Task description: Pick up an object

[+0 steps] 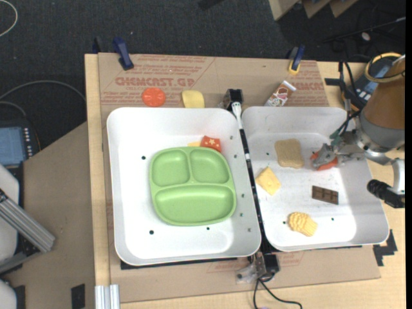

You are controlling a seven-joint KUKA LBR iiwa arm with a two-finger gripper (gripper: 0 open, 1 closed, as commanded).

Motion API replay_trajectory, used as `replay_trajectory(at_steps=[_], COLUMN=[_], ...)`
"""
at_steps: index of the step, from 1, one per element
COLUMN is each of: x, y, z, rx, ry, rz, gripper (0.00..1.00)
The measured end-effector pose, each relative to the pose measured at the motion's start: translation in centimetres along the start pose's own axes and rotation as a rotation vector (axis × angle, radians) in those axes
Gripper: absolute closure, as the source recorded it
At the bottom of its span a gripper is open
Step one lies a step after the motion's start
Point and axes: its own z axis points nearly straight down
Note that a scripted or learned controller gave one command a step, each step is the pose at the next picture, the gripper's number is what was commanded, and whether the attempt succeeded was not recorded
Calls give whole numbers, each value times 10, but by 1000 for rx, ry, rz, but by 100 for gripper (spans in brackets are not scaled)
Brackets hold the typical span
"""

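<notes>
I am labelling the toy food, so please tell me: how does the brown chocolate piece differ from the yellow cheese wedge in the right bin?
The chocolate piece is dark brown; the cheese wedge is pale yellow. The chocolate piece is a flat rectangle; the cheese wedge looks thicker and wedge-shaped. The chocolate piece lies nearer the arm's side, the cheese wedge nearer the divider between the bins. Both lie loose in the right bin.

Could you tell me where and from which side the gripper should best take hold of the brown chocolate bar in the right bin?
The chocolate bar lies flat and apart from its neighbours. Probably best to come straight down and close across its short width, fingers on the two long edges, near its middle.
</notes>
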Motion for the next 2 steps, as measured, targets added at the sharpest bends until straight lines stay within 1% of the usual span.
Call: replay_trajectory(at_steps=[1,2], x=[57,156], y=[45,10], z=[13,-94], rx=[-2,-5], ry=[0,5], rz=[-7,-11], gripper=[100,100])
